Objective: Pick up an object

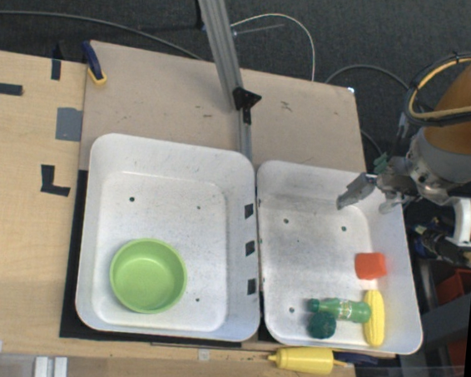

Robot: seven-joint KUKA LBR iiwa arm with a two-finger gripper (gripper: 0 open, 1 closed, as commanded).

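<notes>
While the orange block (pixel 370 265) lies untouched at about three o'clock in the right bin (pixel 298 232), with a green bottle (pixel 338 309) and yellow object (pixel 375 316) near five o'clock, nothing is picked yet. Our end effector (pixel 372 194) hangs open and empty near the bin's one o'clock corner, so reach, grasp and lift remain.

Arm (pixel 453 123): reaches in from the right, orange band above the wrist.
Gripper (pixel 371 197): jaws spread apart, holding nothing.
</notes>
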